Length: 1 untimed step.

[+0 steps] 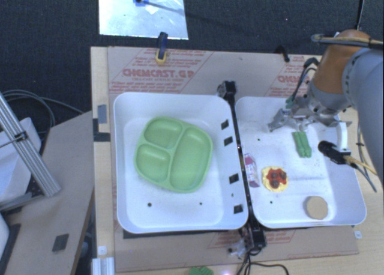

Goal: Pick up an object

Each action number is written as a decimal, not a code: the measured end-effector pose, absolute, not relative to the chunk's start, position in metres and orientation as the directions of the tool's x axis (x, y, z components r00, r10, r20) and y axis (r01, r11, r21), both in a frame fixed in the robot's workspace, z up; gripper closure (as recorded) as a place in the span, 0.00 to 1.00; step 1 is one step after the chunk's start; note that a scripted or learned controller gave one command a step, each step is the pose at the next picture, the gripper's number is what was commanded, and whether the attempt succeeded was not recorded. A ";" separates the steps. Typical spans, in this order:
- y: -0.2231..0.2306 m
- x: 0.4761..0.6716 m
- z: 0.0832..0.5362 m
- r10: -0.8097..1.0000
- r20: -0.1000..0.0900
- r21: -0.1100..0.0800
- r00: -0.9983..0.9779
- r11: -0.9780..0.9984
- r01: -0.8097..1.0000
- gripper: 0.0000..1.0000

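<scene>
Green bean toy (302, 144) lies just at five o'clock of the pincer (292, 122). Whether the pincer is apart I cannot tell. Closing off-centre could knock the toy away.

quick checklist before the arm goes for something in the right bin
1. Things to pick in the right bin: ok, green stick, toy pizza, round biscuit, small packet.
2. End effector over the right bin: ok, near its far side.
3. End effector carrying nothing: cannot tell.
4. Things lie apart from each other: ok.
5. Green stick close to the end effector: ok, it is the nearest.
6. Packet clear of the bin wall: not ok, it lies against the inner side.
</scene>
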<state>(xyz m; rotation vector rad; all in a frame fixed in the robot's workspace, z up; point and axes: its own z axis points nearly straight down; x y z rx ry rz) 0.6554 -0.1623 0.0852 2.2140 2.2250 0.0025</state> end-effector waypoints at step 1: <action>-0.206 0.670 0.145 1.000 -0.004 0.009 0.000 0.000 1.000 0.00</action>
